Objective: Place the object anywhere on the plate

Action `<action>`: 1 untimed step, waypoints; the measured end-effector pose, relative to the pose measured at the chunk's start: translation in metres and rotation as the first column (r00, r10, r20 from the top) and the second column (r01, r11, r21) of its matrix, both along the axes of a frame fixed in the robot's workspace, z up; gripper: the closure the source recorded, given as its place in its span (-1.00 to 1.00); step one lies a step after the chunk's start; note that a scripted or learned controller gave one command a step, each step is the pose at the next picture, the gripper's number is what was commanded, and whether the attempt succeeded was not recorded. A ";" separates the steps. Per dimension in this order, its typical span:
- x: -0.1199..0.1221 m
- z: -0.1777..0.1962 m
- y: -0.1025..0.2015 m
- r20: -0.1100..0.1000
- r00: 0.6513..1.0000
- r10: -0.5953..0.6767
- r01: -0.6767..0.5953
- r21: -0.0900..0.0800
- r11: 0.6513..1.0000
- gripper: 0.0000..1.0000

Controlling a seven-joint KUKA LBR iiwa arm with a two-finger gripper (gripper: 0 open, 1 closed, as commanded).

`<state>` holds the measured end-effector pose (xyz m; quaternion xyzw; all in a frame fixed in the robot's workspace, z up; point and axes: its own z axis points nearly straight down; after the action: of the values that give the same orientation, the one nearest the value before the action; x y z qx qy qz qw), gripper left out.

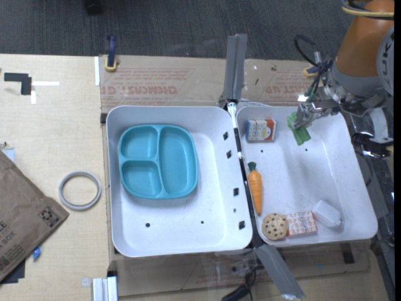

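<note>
dark carpet runs along the top of my feed, and below it sits the pale bench with cardboard under the two white bins. going left to right: a brown box corner at the far left, a roll of tape lying flat beside it, then the left bin with the blue plate in its upper left part, three compartments, nothing on it. past the divider, the right bin holds a small milk carton near the top, a toy carrot just beside the divider, a cookie touching a pink snack box at the bottom, and a pale clear piece near them.

the gripper hangs over the upper right of that bin, well apart from the plate, and a small green object shows at its fingertips, looking pinched between them and slightly tilted. i judge it is clamped on that green piece, though the grip looks slim.

to do this step well i'd lift clear of the bin wall and the divider before crossing left, keep the travel smooth so the piece doesn't slip, then come down low over the widest compartment before letting go
</note>
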<state>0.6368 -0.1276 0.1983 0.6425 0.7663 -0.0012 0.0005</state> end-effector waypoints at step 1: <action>-0.018 -0.008 0.070 -0.002 0.968 0.250 -0.250 0.003 0.968 1.00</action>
<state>0.6186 -0.0573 0.1907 0.5406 0.8413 -0.0010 -0.0012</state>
